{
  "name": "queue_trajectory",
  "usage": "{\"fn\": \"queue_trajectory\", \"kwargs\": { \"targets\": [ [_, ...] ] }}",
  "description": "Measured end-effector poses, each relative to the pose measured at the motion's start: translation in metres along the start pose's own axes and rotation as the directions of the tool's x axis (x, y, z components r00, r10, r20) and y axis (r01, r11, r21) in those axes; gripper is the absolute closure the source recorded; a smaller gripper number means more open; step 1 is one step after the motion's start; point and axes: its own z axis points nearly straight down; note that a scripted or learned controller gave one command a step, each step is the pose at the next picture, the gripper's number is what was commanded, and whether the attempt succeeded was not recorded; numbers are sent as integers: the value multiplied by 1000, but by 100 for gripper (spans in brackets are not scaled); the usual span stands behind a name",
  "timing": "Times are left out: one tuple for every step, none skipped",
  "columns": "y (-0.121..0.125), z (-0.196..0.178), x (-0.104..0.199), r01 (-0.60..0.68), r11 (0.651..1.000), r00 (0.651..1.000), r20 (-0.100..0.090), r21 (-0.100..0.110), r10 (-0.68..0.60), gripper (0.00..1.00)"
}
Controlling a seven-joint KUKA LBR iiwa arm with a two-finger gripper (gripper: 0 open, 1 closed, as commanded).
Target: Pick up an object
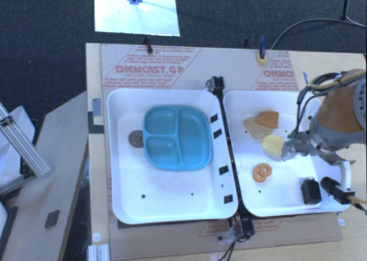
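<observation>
Pale yellow soft-looking wedge (273,145) probably squashes, so pinch its flat sides gently; your pincer's (288,152) state I cannot tell.

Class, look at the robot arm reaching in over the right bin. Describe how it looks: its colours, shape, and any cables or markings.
The arm is a thick, rounded body, grey with a broad orange band above the wrist. Thin dark cables loop over its top. It narrows to a grey metal wrist and a small gripper at the tip. No lettering or markings are legible on it.
</observation>
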Motion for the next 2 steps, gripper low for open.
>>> {"fn": "queue_trajectory", "kwargs": {
  "targets": [
    [-4,-46,-6,-2,1000,1000,1,0,2,100],
    [-1,-106,2,4,1000,1000,1,-3,-4,100]
  ]
}}
